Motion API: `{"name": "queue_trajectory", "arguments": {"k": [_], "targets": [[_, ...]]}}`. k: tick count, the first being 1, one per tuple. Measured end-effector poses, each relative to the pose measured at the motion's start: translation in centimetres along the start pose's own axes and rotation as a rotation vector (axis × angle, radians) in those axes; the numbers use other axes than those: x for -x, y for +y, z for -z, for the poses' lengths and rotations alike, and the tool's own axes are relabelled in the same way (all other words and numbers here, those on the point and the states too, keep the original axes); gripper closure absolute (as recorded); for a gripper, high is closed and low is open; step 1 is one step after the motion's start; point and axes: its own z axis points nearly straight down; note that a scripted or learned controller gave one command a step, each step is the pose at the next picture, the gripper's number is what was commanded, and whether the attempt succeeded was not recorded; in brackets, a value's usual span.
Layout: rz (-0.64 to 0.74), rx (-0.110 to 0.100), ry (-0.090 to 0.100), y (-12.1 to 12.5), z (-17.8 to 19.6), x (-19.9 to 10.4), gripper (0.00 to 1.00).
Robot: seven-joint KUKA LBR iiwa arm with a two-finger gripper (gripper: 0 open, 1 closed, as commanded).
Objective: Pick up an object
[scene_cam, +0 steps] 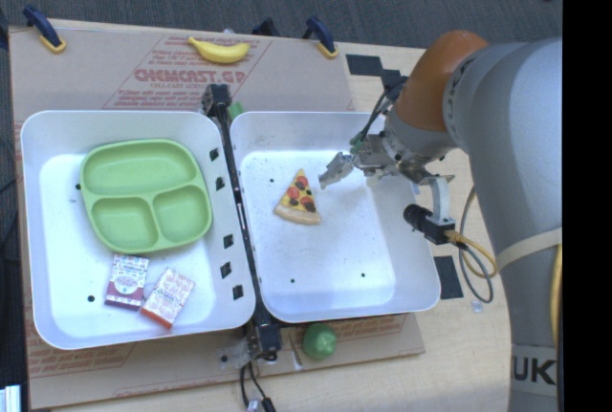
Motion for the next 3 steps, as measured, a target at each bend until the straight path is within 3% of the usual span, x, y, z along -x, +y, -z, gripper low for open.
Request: {"name": "queue_trajectory", "arguments": {"k": [1,2,3], "targets": [[-0.001,-0.002,-0.001,-3.0,1.0,0.0,0.00],[0.001,-0.003,-0.001,-8.5,-0.7,0.0,0.00],[-0.001,0.000,0.000,-2.6,0.4,0.0,0.00]]}}
